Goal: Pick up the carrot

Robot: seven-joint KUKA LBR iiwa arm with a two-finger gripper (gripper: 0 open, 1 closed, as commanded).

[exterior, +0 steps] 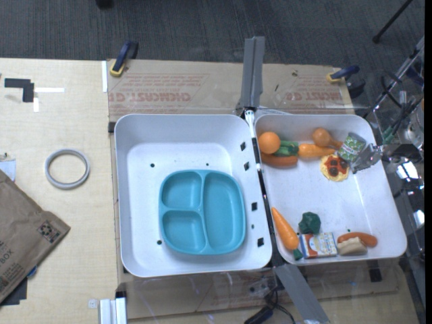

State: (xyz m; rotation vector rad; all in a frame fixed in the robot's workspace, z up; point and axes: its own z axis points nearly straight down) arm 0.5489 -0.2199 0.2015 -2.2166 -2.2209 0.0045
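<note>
The carrot [285,228] is orange and tapered. It lies at a slant in the right bin [378,208], against the bin's left wall near the front, its tip pointing up-left. My gripper [366,156] is low at the bin's far right side, beside a green can [352,145] and a pizza slice [335,168]. It is well away from the carrot, across the bin. The grey arm enters from the right edge.
Beside the carrot are a green broccoli piece [310,222], a small carton [318,245] and a hot dog [356,240]. At the back lie an orange [269,142], a green vegetable [289,147] and an orange oblong piece [314,150]. The left bin [135,181] holds a teal divided plate [202,211].
</note>
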